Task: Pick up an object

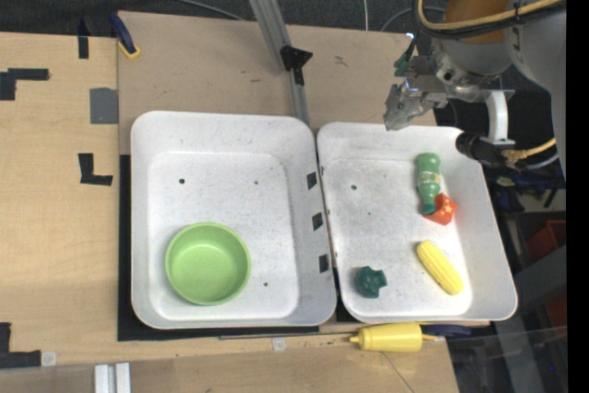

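Our hand (402,113) hangs above the far rim; we cannot tell its grip.
The tall green plastic bottle with a red end (430,184) lies just below it. It is round, so it may roll away.

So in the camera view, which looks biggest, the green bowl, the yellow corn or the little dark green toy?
1. Bowl, clearly biggest.
2. Corn.
3. Dark green toy, smallest.
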Motion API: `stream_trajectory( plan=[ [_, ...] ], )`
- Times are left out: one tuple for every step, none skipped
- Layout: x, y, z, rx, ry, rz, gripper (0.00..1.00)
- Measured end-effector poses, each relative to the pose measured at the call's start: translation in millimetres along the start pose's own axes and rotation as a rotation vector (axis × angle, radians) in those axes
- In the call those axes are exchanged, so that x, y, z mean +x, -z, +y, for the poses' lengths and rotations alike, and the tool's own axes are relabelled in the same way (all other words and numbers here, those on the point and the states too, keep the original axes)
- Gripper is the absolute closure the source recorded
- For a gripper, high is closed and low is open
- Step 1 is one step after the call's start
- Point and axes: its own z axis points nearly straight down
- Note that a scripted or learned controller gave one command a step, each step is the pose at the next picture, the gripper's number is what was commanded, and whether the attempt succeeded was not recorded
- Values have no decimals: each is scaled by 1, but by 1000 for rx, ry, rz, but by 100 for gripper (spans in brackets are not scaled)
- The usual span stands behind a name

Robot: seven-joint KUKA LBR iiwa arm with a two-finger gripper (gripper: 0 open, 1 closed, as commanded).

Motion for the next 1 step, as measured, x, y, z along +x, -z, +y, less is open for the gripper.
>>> stream_trajectory(
  plan=[
    [58, 2, 2, 0, 1, 0, 100]
  ],
)
